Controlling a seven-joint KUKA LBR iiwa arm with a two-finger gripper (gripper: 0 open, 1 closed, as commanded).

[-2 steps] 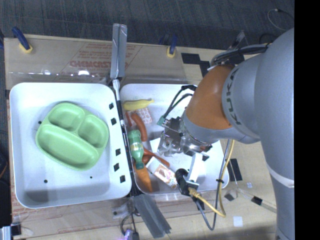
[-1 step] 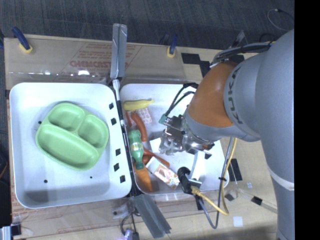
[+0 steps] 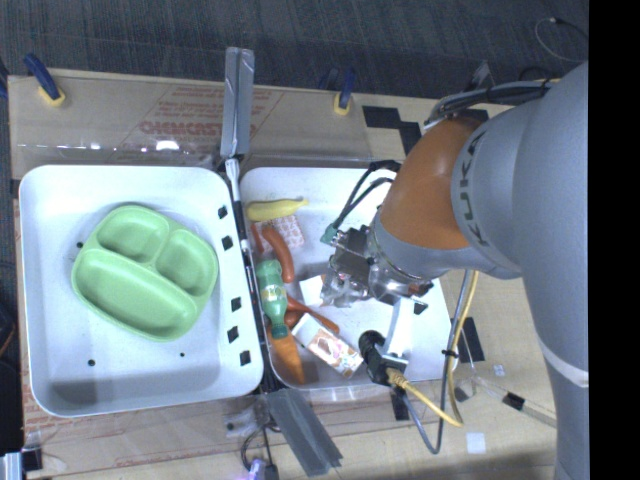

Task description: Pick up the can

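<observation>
Hand [image 3: 335, 286] hanging low in the right bin [image 3: 330, 183], its grip impossible to tell, can not clearly made out among the clutter, green bottle [image 3: 271, 293], banana [image 3: 275, 209] lying nearby, green divided plate [image 3: 146, 269] sitting in left bin [image 3: 40, 268].

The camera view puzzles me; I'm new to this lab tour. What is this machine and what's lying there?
This single camera looks down at a slant on a bench. The large grey robot arm with an orange band reaches in from the right; its gripper hangs over the right white bin. That bin holds a yellow banana, a green bottle, orange carrot-like pieces and a small printed packet. The left white bin holds a green divided plastic plate. I cannot tell whether anything is held.
</observation>
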